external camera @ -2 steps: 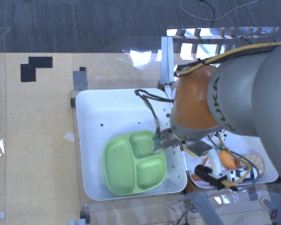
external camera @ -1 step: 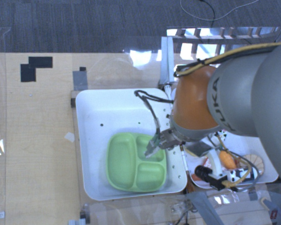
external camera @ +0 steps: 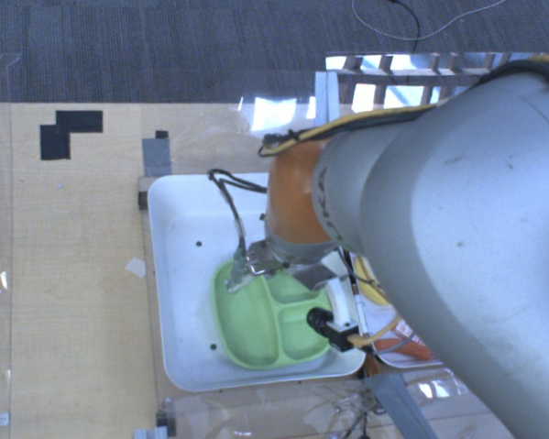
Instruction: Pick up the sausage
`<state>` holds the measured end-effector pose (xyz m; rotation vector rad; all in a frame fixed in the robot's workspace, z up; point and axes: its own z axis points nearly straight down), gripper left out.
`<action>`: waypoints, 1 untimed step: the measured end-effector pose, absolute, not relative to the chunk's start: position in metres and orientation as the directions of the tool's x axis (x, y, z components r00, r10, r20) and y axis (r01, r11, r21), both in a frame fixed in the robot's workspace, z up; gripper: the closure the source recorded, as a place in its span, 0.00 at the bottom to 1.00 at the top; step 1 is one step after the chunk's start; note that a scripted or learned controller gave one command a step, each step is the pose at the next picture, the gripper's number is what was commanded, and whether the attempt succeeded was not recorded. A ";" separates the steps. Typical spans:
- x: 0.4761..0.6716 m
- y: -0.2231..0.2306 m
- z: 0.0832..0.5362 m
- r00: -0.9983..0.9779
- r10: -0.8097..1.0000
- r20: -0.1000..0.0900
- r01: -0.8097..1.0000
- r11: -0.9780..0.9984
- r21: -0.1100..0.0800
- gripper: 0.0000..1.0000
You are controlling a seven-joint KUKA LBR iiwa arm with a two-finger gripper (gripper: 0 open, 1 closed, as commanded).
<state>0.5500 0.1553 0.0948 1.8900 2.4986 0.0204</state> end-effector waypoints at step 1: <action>0.583 0.176 0.092 -0.317 0.948 -0.001 0.948 0.317 0.011 0.00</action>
